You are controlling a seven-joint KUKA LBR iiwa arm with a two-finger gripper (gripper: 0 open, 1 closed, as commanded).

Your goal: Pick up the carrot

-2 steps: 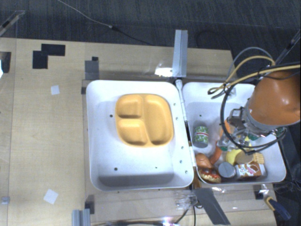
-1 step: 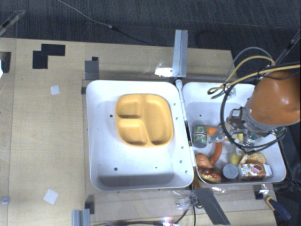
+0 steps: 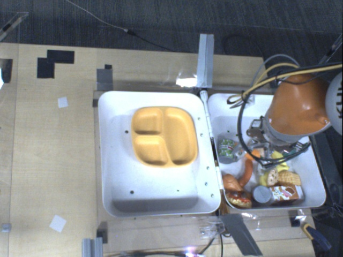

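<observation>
The fingers are hidden beneath the wrist, so how far they are parted cannot be told, and nothing is seen held between them. The gripper (image 3: pixel 261 145) is lowered into the right bin (image 3: pixel 228 107), just above the far end of the carrot (image 3: pixel 246 171). The carrot is judged not yet lifted: it lies among the other toy foods, its long axis running from far-right to near-left. Grasping and raising are left.

Orange carrot (image 3: pixel 255 154), seemingly, partly hidden, right bin.
</observation>
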